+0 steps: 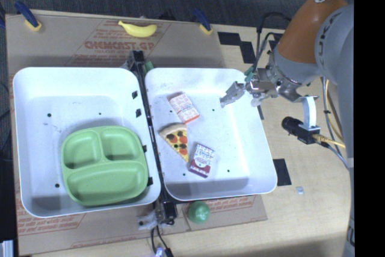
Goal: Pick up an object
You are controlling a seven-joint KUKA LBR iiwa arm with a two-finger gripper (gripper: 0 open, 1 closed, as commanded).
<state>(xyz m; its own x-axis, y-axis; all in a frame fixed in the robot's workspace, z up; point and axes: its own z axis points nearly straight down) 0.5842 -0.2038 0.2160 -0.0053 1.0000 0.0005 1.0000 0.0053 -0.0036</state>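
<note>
Tool | my fingers apart, holding nothing | flat red-and-white packet: light, thin, slippery; pinch across narrow edges

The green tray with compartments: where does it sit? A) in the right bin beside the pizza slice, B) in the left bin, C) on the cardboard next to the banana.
B: the green tray lies flat on the floor of the left bin.
</note>
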